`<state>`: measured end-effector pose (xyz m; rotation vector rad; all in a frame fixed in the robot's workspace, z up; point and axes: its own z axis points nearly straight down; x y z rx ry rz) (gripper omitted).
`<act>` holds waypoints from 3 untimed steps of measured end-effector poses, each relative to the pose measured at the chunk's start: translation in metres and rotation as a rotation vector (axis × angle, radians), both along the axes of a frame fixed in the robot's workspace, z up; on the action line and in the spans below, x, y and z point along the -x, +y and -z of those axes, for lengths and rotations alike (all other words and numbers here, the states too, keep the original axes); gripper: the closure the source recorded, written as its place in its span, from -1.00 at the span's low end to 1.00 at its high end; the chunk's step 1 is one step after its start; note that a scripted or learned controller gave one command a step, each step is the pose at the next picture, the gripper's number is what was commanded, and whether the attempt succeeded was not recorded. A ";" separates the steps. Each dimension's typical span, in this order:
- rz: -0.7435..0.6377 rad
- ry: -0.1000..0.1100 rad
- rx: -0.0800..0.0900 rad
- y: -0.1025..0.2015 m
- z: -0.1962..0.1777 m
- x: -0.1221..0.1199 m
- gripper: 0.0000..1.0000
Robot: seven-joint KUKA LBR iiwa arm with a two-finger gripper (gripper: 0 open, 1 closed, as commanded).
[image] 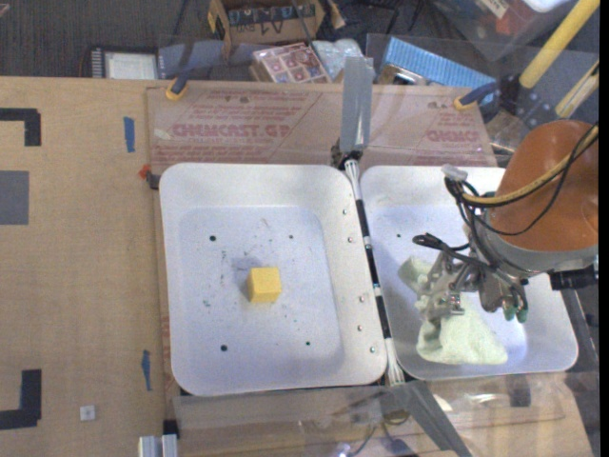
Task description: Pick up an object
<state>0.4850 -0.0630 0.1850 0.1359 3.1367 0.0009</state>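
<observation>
A small yellow cube lies near the middle of the left bin. In the right bin a pale green, soft-looking lump rests by the front wall, and a smaller pale green piece lies just behind it. My gripper hangs low over the right bin, between these two pale green pieces and right above the lump's rear edge. The gripper's metal parts and cables hide whatever is directly beneath it. The arm's orange band looms over the bin's right half.
A grey divider post stands behind the seam between the bins. Cardboard sheets, boxes and a yellow pole crowd the back. Bare wooden bench spreads to the left.
</observation>
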 end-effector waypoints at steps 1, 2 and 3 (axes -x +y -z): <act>0.162 -0.005 0.000 0.012 0.000 -0.083 1.00; 0.199 -0.006 0.001 -0.049 0.096 -0.064 1.00; 0.410 -0.003 0.000 0.013 0.000 -0.090 1.00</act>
